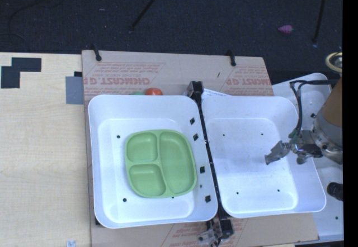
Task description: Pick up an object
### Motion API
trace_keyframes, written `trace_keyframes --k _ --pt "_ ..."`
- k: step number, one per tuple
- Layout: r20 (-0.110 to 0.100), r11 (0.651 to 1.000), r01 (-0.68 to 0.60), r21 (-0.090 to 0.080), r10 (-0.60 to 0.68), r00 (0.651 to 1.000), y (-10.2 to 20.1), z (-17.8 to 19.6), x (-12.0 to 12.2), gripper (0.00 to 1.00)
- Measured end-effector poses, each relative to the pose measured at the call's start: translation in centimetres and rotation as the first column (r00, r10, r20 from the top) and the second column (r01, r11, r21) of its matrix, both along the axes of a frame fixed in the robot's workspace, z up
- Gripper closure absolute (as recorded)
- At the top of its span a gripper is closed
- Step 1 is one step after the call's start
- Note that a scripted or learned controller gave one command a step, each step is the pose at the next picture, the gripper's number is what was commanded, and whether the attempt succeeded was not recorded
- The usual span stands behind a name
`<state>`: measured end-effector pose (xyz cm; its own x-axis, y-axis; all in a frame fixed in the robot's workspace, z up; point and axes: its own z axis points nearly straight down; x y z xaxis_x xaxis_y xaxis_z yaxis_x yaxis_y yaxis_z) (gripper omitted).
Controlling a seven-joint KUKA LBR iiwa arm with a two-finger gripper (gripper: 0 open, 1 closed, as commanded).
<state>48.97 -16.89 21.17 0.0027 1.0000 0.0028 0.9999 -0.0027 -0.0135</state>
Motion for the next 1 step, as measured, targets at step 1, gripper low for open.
trace_keyframes --k 1 --pt "0.012 1.000 -0.003 -0.003 0.003 1.000 0.00 0.56 0.27 0.00"
